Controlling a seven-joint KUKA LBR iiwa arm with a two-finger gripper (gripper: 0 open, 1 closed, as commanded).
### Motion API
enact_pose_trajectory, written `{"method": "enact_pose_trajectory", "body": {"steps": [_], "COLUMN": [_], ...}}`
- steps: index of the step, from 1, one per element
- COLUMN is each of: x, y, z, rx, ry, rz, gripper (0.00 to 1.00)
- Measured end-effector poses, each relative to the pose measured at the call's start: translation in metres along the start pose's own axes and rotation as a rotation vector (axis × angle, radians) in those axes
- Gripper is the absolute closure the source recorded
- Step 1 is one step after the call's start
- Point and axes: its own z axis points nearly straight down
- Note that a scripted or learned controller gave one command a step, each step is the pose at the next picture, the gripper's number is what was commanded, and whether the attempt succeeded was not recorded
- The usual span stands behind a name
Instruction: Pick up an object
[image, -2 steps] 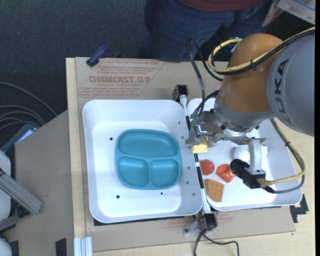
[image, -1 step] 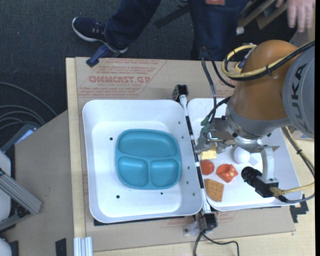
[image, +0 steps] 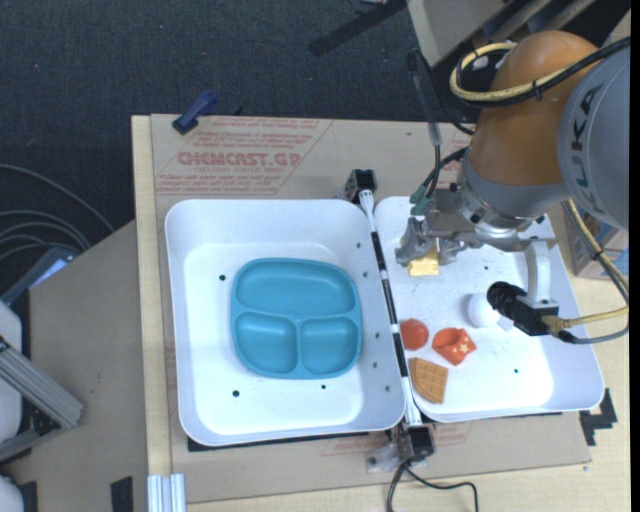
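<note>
Jaws of the gripper (image: 428, 252) point down into the right bin (image: 560, 385), near its far left corner; a small yellow piece (image: 425, 266) lies directly under them, touching or nearly touching the tips. Whether the jaws are released or clenched on that piece cannot be told from this slanted view. Above the wrist, the orange band (image: 530, 100) joins the grey arm (image: 600, 130), which enters from the right.

Right bin, near half: a round red piece (image: 414, 333) lies close to the divider between the bins; just to its right sits an orange-red lumpy piece (image: 455, 345); in front of both lies a tan waffle-like square (image: 430, 379). A white ball (image: 482, 311) rests farther right, partly covered by a black fitting (image: 515, 305) with a cable.

Left bin (image: 200, 300): a blue divided plate (image: 296, 317) with three compartments lies flat in the middle.

Both bins rest on a brown surface (image: 240, 160) printed with red lettering. A blue clip (image: 194, 113) sits at its far left corner.
</note>
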Motion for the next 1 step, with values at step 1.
{"method": "enact_pose_trajectory", "body": {"steps": [1], "x": [0.0824], "y": [-0.0147], "z": [0.0112], "rx": [0.004], "ry": [0.001], "rz": [-0.001], "gripper": [1.00]}}
